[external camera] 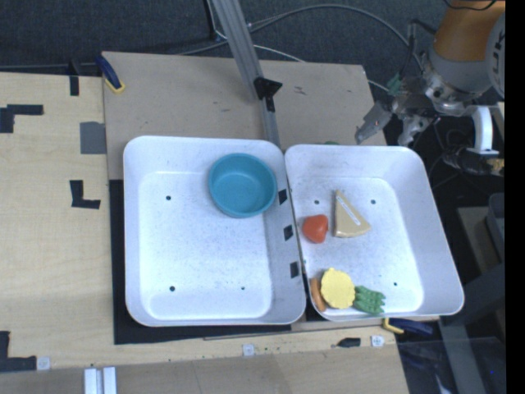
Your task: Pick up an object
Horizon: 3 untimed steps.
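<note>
- Sitting in the right white bin [410, 179] are four small things: a tan wedge like a slice of sandwich [349, 217] near the middle, a round red tomato-like ball [315, 229] just left of it, and at the front edge a yellow round piece [336, 288] touching a green leafy piece [369, 300].
- Off past the far right corner of that bin, the grey two-finger gripper [392, 128] hangs over the bench, outside the rim, under the arm's orange band.
- Its fingers look spread apart, with nothing between them.
- Over in the left white bin [156, 220], a blue plastic bowl [242, 185] stands upright near the far right corner.
- A grey metal pole [243, 39] slants down to the gap between the bins.
</note>
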Tool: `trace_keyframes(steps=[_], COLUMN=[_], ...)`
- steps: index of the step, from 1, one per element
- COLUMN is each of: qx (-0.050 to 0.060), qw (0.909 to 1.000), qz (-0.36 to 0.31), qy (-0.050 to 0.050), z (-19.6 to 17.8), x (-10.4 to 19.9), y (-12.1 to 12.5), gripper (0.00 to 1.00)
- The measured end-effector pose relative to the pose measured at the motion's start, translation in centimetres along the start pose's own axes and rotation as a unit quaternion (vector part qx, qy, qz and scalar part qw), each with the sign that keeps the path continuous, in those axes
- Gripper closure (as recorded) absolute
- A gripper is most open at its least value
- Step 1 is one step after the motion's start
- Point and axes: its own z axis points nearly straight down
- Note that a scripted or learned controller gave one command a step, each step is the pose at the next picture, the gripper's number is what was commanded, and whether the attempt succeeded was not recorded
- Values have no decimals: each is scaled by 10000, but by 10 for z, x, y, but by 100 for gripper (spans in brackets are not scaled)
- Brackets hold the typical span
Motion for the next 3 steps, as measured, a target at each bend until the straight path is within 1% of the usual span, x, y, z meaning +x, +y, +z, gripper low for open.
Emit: trace_keyframes(steps=[1, 2, 3], qx=[27, 25, 25], qw=[10000, 10000, 10000], qz=[-1, 4, 0], qy=[4, 3, 5], z=[63, 121, 179], x=[5, -2, 4], y=[0, -6, -15], gripper=[0, 0, 0])
